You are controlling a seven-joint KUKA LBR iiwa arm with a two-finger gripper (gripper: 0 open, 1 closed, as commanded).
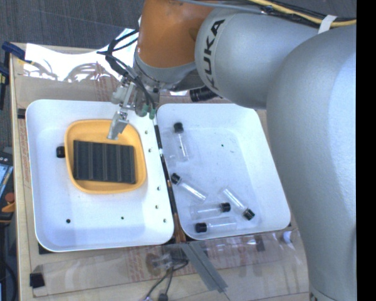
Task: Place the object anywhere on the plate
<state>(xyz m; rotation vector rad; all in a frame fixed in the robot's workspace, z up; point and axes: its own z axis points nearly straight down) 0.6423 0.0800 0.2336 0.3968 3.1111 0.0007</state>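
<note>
The arm (250,61) hangs its gripper (119,129) over the yellow plate's (81,182) far rim, finger state impossible to tell, while the tubes (182,144) lie in the bin right of the plate: light, stiff, slippery, probably breakable, best pinched mid-barrel.

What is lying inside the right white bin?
Inside the right bin lie several clear tubes with black caps, scattered flat on its floor. The big grey arm covers the bin's right edge, so anything there is hidden.
</note>
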